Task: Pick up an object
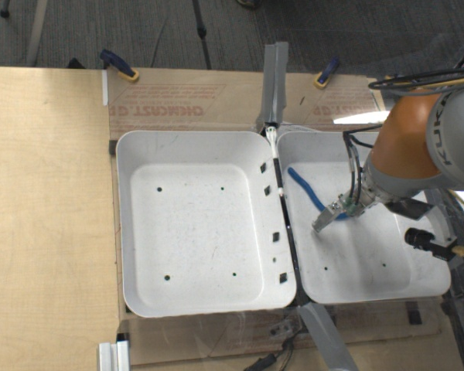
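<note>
Grey carpet floor up top with tripod legs, light wood bench below it, brown cardboard sheet under two white bins. Blue-and-yellow clamps pin the cardboard at the back: left clamp, right clamp. Grey upright post stands between the bins at the back edge.

Left bin: bare floor with four small dark holes, black clips along the rim it shares with its neighbour.

Right bin: my arm comes in from the right, orange band above the wrist, grey link behind it. My gripper is down inside this bin, near its middle, tilted toward the left. Blue strip-like object lies on the bin floor, slanting from upper left toward my gripper; its lower end runs right up to the gripper tip, a bit of blue showing there. Can't tell whether that end sits between my fingers or just beside them, and can't tell if the hand is released or clenched; too small and blurred.

Black cable and connector hang off the arm at right, over the bin's rim.
</note>
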{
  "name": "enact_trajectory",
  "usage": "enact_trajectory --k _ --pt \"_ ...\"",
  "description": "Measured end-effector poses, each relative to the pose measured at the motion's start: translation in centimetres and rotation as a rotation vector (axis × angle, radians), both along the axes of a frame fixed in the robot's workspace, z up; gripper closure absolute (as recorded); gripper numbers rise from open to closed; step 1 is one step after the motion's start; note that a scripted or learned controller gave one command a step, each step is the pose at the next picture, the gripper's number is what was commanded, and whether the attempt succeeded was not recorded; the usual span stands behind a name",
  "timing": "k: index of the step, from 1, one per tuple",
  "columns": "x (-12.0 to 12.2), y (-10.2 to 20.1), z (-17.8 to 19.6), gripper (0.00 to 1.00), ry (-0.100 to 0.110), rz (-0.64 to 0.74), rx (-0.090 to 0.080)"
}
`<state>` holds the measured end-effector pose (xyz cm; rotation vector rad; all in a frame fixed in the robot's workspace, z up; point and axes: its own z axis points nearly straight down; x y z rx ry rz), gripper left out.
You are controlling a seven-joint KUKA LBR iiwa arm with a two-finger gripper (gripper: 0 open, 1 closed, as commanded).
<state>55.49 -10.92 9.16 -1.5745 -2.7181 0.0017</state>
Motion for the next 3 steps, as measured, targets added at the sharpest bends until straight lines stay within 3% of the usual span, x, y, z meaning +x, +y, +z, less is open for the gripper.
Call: enact_trajectory --k 1,2,3 --pt "5.9 -5.7 4.9 0.00 -0.004 -0.049 -0.002" --pt "2.1 -2.2 0.1 0.00 -0.003 -0.193 0.000" --pt "2.1 -2.2 1.0 1.00 -0.003 -0.190 0.001"
